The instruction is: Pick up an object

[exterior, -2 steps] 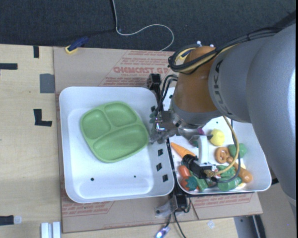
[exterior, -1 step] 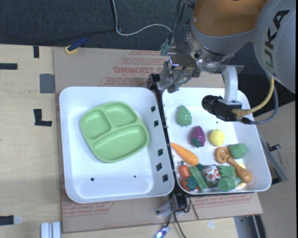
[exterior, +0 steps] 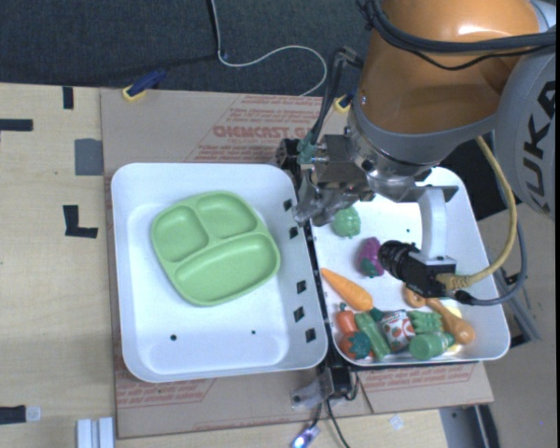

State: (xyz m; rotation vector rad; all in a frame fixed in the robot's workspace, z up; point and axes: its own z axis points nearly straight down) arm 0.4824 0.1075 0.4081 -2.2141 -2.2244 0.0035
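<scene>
My gripper (exterior: 325, 197) hangs low over the near-left part of the right bin (exterior: 481, 250), close to the wall shared by the two bins. A small green round toy (exterior: 344, 220) lies right beside and below it; whether they touch is unclear. A purple toy (exterior: 371, 256) sits just to the right of that. An orange carrot (exterior: 347, 289) lies in the bin's middle. Several small toys (exterior: 387, 332), red, green and orange, crowd the bin's front edge. The arm's bulky orange and grey body hides the bin's back part.
The left bin (exterior: 140, 325) holds a light green divided plate (exterior: 215, 247). A black fitting with cables (exterior: 413, 264) hangs from the arm over the right bin. A second carrot (exterior: 448, 317) lies at the front right. A white cable (exterior: 261, 59) runs across the back.
</scene>
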